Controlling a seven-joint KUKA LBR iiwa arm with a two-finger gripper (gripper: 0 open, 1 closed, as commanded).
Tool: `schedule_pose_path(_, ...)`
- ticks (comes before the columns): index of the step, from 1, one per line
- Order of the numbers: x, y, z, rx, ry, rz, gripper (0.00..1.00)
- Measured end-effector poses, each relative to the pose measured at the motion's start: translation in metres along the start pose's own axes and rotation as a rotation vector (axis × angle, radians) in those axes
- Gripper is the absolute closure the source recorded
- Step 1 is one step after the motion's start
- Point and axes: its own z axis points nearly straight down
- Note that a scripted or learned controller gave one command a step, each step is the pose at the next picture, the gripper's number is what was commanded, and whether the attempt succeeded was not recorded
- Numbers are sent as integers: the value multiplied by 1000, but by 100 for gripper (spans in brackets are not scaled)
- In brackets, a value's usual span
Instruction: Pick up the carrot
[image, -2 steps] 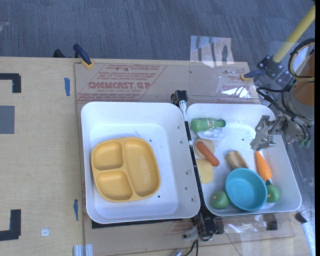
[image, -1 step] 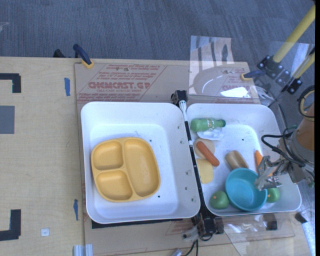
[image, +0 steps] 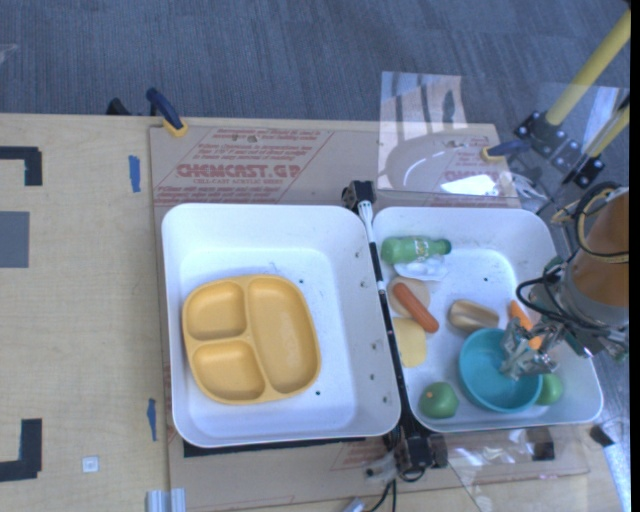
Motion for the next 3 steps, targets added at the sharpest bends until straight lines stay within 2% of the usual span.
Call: schedule_pose_path(3, -8, 1, -31, 9, -18, -3, 100)
